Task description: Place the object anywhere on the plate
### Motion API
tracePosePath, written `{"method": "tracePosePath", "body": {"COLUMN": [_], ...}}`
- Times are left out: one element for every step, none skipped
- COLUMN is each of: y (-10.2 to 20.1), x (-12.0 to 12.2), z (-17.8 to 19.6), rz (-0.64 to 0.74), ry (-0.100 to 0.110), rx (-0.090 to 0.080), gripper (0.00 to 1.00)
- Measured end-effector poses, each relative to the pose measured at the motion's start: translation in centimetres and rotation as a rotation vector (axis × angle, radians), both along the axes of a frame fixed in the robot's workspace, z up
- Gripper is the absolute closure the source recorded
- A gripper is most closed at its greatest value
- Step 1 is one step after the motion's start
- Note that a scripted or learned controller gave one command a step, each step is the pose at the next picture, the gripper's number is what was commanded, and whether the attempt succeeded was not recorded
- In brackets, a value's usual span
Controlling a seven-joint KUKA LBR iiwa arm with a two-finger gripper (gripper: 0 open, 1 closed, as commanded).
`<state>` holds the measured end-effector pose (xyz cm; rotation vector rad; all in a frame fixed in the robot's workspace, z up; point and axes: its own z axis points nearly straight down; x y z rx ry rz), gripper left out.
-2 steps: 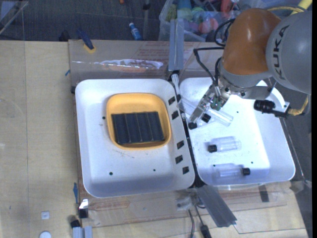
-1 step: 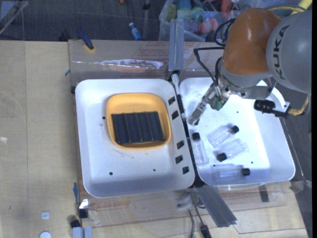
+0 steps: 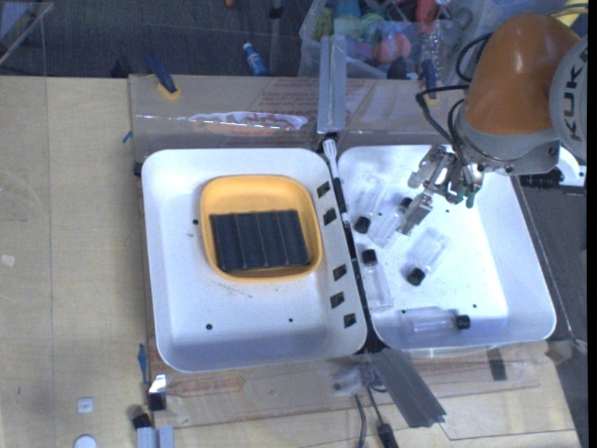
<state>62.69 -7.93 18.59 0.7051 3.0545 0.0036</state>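
A yellow plate lies in the left bin. On it rests a black ridged rectangular block, roughly centred. Several small clear vials with black caps are scattered in the right bin: one near the middle, one along the front wall, one close to the divider. My gripper hangs over the back half of the right bin, below the orange band of the arm. A pale slender piece sits just under it; whether that is a held vial is unclear.
Black clips line the divider between the two bins. Another vial lies against that divider. A tub of colourful items stands behind the bins. Bare white floor surrounds the plate in the left bin.
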Motion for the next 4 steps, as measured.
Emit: {"method": "tracePosePath", "body": {"y": [-0.1, -1.0, -2.2, -4.9], "x": [0.2, 0.6, 3.6, 3.1], "z": [1.2, 5.8, 5.9, 2.0], "rz": [-0.004, 0.246, 0.36, 0.617], "ry": [-0.008, -0.002, -0.003, 0.001], "rx": [0.003, -0.002, -0.003, -0.002], "gripper": [1.0, 1.0, 1.0, 1.0]}}
